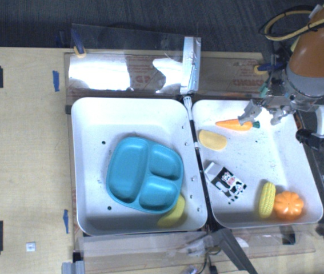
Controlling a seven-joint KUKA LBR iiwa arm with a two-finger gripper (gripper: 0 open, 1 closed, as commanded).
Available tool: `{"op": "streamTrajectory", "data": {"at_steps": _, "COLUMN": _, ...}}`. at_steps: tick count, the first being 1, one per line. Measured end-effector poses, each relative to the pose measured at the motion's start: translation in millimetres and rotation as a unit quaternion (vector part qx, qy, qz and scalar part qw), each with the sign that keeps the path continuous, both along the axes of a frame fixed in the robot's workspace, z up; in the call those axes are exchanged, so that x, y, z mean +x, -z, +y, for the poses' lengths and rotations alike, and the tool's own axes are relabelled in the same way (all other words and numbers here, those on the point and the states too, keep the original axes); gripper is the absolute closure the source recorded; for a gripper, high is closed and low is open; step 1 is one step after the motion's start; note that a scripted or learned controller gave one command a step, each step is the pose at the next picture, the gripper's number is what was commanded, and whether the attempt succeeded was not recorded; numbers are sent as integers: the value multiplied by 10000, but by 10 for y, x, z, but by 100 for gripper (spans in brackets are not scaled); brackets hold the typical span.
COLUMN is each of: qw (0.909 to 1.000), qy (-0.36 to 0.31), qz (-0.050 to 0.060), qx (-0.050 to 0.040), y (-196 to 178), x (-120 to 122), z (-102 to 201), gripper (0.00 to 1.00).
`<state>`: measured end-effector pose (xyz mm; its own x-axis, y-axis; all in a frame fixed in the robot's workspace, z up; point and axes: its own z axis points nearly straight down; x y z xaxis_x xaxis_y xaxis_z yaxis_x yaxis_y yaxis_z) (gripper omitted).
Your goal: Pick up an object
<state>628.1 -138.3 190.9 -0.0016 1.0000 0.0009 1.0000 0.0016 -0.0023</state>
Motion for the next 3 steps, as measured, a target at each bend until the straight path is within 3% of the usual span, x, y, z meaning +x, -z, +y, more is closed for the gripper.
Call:
{"op": "streamTrajectory", "data": {"at_steps": 1, "qw": 9995, "qy": -311, "qz": -33, "qx": -8, "y": 939, "x": 369, "z": -122, "gripper": 0}}
{"op": "streamTrajectory", "data": {"at_steps": 2, "qw": 9994, "qy": -325, "qz": 80, "qx": 0, "y": 890, "x": 318, "z": -126, "gripper": 100}}
{"op": "streamTrajectory", "data": {"at_steps": 3, "qw": 9965, "qy": -830, "qz": 34, "qx": -11, "y": 722, "x": 363, "z": 71, "gripper": 100}}
